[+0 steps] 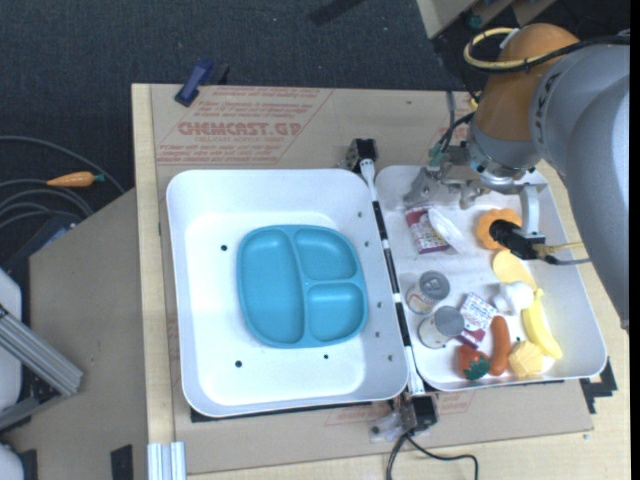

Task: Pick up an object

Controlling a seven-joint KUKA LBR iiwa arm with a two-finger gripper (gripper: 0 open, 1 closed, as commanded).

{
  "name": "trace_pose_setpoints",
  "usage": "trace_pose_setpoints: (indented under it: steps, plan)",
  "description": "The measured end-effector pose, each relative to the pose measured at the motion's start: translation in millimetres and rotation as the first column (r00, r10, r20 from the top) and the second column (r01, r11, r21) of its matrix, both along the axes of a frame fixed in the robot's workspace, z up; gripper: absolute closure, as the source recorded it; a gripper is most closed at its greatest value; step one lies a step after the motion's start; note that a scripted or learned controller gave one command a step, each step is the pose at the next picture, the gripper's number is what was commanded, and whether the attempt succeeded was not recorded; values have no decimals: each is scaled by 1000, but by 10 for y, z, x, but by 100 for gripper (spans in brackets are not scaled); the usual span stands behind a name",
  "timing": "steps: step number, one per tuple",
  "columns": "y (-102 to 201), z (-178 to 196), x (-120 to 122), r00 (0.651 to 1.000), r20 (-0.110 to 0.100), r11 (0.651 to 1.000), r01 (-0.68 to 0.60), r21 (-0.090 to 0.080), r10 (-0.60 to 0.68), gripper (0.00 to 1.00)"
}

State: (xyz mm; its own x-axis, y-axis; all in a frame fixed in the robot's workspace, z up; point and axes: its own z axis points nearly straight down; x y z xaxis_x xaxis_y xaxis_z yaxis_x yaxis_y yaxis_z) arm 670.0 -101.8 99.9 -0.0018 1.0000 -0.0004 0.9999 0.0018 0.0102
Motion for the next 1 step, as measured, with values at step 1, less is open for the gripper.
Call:
trace_pose_setpoints:
  steps: [1]
  plan:
    - [1,106,7,1000,3,1000,0,-1,0,100]
